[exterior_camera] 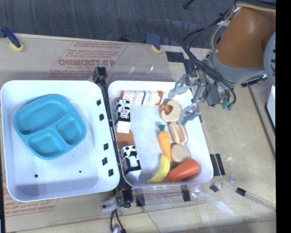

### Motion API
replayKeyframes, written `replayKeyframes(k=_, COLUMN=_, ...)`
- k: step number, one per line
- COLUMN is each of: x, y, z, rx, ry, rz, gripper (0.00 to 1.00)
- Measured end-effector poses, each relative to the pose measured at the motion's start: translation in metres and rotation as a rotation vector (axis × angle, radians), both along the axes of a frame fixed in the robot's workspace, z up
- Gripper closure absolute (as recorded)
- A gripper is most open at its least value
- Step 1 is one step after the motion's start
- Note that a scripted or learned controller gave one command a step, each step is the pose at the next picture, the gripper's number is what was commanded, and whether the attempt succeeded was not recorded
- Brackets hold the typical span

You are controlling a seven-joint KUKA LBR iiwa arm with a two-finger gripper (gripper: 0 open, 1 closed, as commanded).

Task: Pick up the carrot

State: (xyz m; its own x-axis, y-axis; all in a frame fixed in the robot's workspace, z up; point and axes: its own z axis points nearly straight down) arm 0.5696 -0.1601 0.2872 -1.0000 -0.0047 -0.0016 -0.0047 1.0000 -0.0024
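Task status: not started. The carrot (164, 143) lies untouched in the right bin (150, 171), between a hot dog (177, 132) and a banana (159, 170). The pincer (185, 101) hovers open above the bin's upper right corner, holding nothing.

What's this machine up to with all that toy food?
A robot arm's gripper hangs open over the top right of the right bin, by a round toy pastry. It is meant to pick up the carrot, which lies untouched mid-bin beside a hot dog. The left bin holds a blue divided plate.
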Motion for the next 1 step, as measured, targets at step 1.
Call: replayKeyframes(k=1, x=0.0125, y=-0.0049, z=-0.1467, rx=0.007, ry=0.012, rz=0.122, gripper=0.0)
